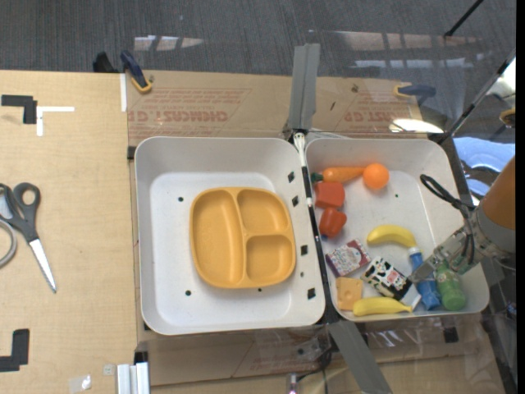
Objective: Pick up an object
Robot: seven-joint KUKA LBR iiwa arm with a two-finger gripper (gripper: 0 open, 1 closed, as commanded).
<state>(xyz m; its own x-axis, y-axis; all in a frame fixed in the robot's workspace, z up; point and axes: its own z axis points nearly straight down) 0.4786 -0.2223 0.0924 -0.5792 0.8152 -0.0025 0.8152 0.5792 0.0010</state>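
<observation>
Toys crowd the right bin (435, 150): a carrot (343, 173) and orange (376, 176) at the far side, two red blocks (330, 206) near the left wall, a banana (391, 235) mid-bin, and a second banana (380, 306), a cheese wedge (349, 292) and a cow-print carton (387, 278) along the near edge. My gripper (454, 257) hangs over the near right corner, just above a green toy (451, 292) and a blue one (427, 292), and I cannot tell how it is set or whether it has anything. The left bin (156, 220) holds a yellow divided plate (243, 237).
</observation>
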